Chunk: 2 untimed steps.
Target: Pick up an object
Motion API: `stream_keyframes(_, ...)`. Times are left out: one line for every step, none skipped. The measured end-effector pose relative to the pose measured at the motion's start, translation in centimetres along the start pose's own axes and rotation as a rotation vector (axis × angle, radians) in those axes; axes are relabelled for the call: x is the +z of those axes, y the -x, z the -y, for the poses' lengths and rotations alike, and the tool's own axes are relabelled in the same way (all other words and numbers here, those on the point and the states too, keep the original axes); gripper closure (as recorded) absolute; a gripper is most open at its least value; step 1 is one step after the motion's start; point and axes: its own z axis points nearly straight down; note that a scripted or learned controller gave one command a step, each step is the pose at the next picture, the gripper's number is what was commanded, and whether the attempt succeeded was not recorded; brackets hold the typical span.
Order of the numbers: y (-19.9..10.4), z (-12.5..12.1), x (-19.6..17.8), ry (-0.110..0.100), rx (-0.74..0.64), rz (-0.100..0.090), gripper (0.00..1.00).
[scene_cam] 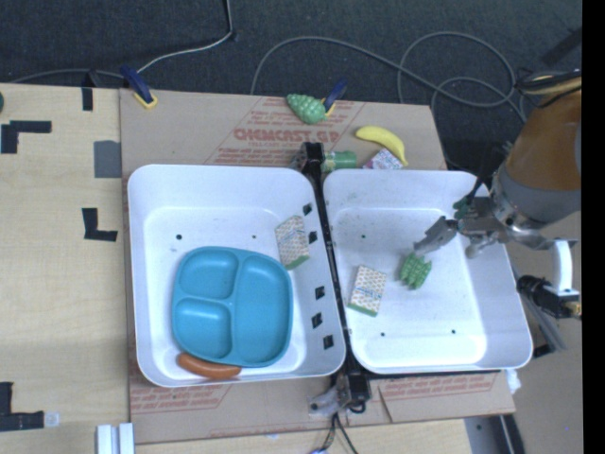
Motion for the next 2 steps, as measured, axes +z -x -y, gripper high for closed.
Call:
stream_keyframes(-2.8,-2.2,10.4,0.013,0.0,0.003,0.0)
stream_keyframes(-1.7,-5.9,11.6,0.007,-0.001,0.003,0.0)
